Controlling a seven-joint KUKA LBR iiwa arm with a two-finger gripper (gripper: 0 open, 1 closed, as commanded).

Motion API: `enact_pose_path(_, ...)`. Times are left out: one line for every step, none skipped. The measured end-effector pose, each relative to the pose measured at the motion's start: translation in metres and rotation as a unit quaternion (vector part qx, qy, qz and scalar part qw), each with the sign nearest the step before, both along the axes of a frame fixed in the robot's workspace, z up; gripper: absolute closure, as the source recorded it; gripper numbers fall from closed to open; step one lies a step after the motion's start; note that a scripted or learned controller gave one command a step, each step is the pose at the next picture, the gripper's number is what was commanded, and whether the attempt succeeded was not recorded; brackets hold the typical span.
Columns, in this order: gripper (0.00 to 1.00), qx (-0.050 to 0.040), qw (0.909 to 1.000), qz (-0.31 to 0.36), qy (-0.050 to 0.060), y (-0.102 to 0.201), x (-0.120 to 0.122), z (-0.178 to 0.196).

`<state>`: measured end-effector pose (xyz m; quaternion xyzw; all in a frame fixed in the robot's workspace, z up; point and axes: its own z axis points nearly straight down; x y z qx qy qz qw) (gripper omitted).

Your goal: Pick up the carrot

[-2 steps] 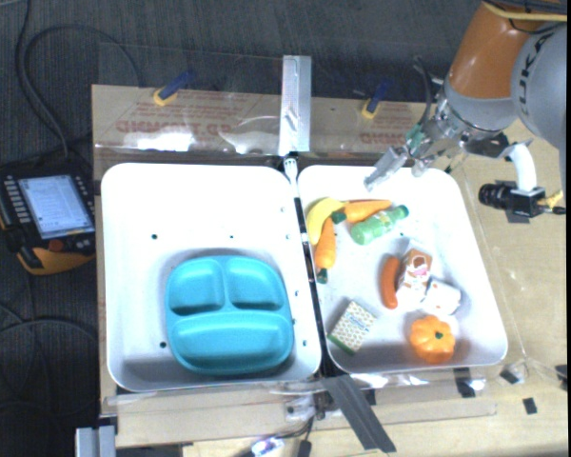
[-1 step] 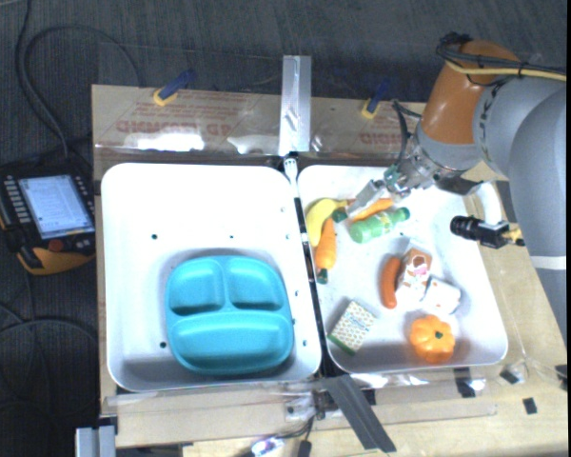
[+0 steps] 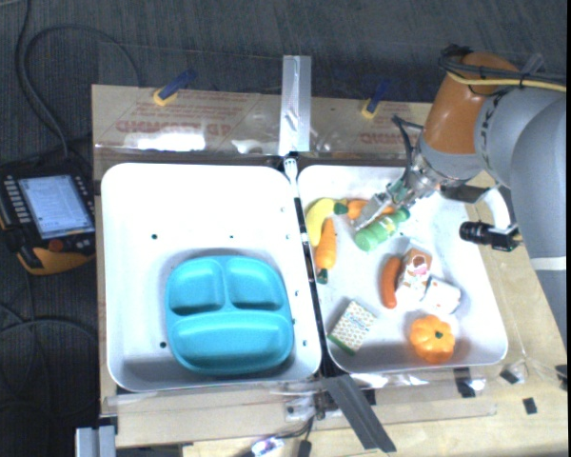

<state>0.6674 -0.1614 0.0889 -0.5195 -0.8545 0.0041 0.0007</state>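
The grey arm (image 3: 528,174) with its orange band (image 3: 454,112) reaches in from the right edge of the frame, and its end effector (image 3: 392,201) hangs low over the upper middle of the right bin (image 3: 485,303). Whether it is spread or closed cannot be told, and nothing can be seen in its grasp.

The carrot (image 3: 326,243) lies at the left side of the right bin, close to the wall between the bins, standing roughly top to bottom in the frame with its green end downward. A banana (image 3: 316,215) touches it at the upper left. Right of these, under the end effector, sit a green toy item (image 3: 374,232) and a small orange piece (image 3: 358,208). Lower in the bin are a sausage (image 3: 390,281), a small red-and-white carton (image 3: 418,270) and a white block (image 3: 442,296) beside it, a pumpkin (image 3: 431,337) at the lower right, and a patterned box (image 3: 352,326) near the lower left.

The left bin (image 3: 143,208) holds a blue divided tray (image 3: 230,314). A handheld control pendant (image 3: 43,212) lies on the floor at the left of the frame, beside the desk (image 3: 114,103).
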Motion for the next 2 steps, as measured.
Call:
enact_pose_path(1.0,0.0006,1.0,0.001,-0.005,0.002,0.002,0.011)
enact_pose_path(1.0,0.0013,0.9835,-0.181,-0.002,0.017,0.0,0.084)
